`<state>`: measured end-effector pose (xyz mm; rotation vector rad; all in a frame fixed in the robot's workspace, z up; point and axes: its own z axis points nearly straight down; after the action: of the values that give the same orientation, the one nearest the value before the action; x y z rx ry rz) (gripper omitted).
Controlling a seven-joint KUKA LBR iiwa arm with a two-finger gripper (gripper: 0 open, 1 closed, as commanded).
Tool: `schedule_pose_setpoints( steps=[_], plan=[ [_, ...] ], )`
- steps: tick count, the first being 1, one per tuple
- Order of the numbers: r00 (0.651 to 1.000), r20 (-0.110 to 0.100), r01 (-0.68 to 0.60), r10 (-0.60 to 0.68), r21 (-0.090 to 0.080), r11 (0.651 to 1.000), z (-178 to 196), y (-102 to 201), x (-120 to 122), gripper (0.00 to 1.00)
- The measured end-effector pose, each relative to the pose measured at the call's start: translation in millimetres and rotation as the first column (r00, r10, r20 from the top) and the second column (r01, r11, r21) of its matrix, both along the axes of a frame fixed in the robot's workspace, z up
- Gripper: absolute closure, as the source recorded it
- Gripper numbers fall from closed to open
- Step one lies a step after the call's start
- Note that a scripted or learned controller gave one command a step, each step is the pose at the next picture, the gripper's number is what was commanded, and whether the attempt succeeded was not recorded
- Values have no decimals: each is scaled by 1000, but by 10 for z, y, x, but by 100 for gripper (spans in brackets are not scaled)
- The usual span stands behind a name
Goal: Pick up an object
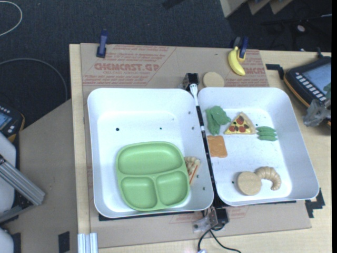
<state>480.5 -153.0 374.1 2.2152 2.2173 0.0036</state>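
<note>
The right bin (pixel 295 141) holds several toy foods. A green leafy piece (pixel 216 119) lies at its upper left, with a pizza slice (pixel 240 124) and green pods (pixel 267 133) to its right. An orange-brown square (pixel 217 146) sits by the left wall. Near the front edge lie a round biscuit (pixel 248 183) and a croissant (pixel 269 176), touching each other. In the left bin (pixel 105 120), a green divided plate (pixel 152 174) rests at the front, and a small tan fries piece (pixel 192 167) leans at its right edge.
A toy banana (pixel 236 62) and a tan disc (pixel 213 79) lie on the cardboard behind the bins. A black pendant with an orange rim (pixel 311 80) sits at the far right, with a grey piece (pixel 317 112) below it.
</note>
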Motion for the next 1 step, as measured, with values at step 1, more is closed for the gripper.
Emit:
schedule_pose_setpoints(
  steps=[1],
  plan=[
    [1000,-14,7,-7,4,1000,-867,-712,43,100]
  ],
)
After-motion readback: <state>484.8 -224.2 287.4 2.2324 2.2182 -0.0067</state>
